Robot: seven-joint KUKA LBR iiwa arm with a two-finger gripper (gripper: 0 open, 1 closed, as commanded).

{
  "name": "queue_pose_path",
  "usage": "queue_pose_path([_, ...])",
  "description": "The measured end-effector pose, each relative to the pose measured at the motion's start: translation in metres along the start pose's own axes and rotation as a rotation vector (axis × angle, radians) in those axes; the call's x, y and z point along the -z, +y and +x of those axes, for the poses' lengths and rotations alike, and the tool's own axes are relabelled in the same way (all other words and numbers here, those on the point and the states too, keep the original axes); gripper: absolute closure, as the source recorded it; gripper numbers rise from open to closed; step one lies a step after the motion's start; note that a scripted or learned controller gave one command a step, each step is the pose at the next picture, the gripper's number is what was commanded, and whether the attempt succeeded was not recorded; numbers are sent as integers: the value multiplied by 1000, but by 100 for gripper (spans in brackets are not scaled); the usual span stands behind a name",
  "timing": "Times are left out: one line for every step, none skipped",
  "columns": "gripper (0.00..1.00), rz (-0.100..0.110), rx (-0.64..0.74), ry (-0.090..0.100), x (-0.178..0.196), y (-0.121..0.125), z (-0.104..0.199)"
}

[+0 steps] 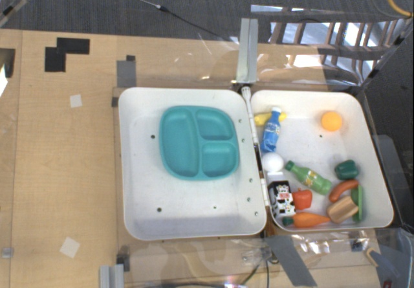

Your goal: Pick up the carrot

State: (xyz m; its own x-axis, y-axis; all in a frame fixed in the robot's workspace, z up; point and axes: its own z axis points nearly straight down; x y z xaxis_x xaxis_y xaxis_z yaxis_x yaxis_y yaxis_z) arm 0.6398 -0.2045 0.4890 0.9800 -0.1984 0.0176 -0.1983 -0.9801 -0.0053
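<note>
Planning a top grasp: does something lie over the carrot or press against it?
Nothing lies over the carrot. It is crowded, though: the red piece sits just behind it, the bread-like piece at its right, the bin wall in front.

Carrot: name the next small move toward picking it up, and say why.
Probably bring the arm in over the right bin and stop above its near edge. The carrot lies there on its side, close against the bin's front wall, with a small red piece just behind it and a bread-like piece to its right, so a descent from straight above looks safest.

Orange carrot [311,219], teal plate [198,142], white bins [139,170].
</note>
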Motion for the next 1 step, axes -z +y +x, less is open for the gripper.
queue_pose_path([100,1,-5,-8,-45,17,-64])
